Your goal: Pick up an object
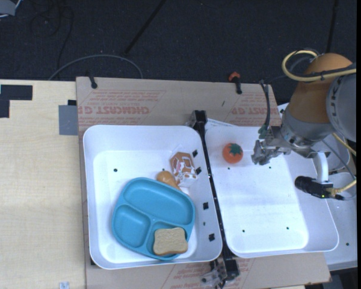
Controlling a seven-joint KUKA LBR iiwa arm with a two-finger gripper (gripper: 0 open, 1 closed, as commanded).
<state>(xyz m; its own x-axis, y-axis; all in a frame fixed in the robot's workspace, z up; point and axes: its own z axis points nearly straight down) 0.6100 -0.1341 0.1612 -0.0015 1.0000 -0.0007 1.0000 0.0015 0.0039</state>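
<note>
Gripper (262, 153) noted over the right bin (265, 215), toward that bin's one o'clock corner. Its state cannot be told: the parts are seen as a dark grey cluster against the white floor. Nothing is seen held in it. The arm (316, 95) is carried in from three o'clock, with the orange band uppermost.

Orange fruit (232, 153), round with a green top, is recorded at nine o'clock of the gripper. It lies just beside the gripper but apart from it, with a strip of white floor between. It sits on the right bin's floor at about eleven o'clock, near the divider.

Left bin (99, 179) is recorded at nine o'clock of the right bin, the two side by side.
- Wrapped packet (183, 166), brown and white, lies at one o'clock in this bin.
- Yellow-brown lump (166, 177) is touching the packet at its seven o'clock, against the plate's rim.
- Blue plate (147, 212), divided, is set in the bin's six o'clock half.
- Slice of bread (170, 241) lies flat in the plate's five o'clock compartment.

Cardboard sheet (144, 104) is seen under both bins, exposed at twelve o'clock.
</note>
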